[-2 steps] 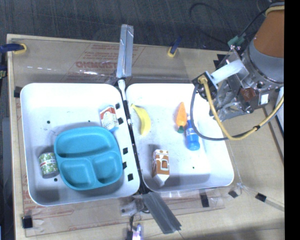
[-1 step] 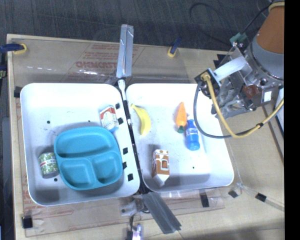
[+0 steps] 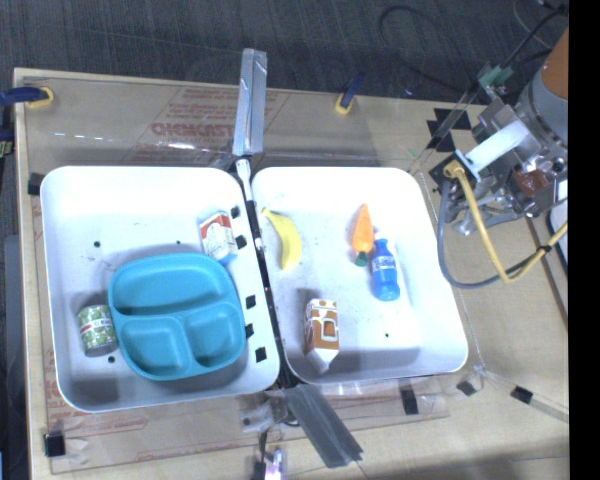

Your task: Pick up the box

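An orange and white carton box [image 3: 321, 330] stands near the front edge of the right bin [image 3: 420, 338]. A smaller red and white box [image 3: 216, 235] lies in the left bin [image 3: 70, 208], against the divider and just behind the blue tray. My gripper [image 3: 492, 158] hangs at the far right, outside the right bin's back right corner, amid cables. It is well apart from both boxes and nothing shows in its grasp.
The right bin also holds a banana [image 3: 284, 238], a carrot [image 3: 362, 230] and a blue bottle [image 3: 384, 271]. A blue divided tray [image 3: 177, 313] and a green can [image 3: 96, 329] sit in the left bin. A yellow cable [image 3: 485, 243] loops over the bench on the right.
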Motion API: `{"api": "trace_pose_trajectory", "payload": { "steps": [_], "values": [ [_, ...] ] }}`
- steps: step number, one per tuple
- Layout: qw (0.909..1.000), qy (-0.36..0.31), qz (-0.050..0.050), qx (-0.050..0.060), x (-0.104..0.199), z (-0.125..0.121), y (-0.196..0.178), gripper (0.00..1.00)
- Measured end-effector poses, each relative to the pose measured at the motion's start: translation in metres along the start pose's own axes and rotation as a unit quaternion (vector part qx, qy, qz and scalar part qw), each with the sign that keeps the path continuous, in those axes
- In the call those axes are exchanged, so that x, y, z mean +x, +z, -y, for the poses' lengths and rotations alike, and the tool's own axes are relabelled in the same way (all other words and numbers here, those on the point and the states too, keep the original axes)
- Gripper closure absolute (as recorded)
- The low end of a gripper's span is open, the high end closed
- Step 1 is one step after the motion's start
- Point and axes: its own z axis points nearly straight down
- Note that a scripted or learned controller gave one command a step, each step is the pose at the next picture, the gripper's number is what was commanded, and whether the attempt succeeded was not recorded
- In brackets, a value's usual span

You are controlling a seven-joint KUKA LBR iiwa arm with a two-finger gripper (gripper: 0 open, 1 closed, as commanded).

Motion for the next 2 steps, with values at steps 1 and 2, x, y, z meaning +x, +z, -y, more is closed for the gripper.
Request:
{"api": "trace_pose_trajectory", "payload": {
  "steps": [1, 2],
  "values": [
    [0.9982, 0.059, 0.001, 0.001, 0.032, -0.036, 0.0, 1.0],
    [0.9986, 0.053, 0.001, 0.001, -0.023, -0.02, 0.069, 1.0]
  ]
}}
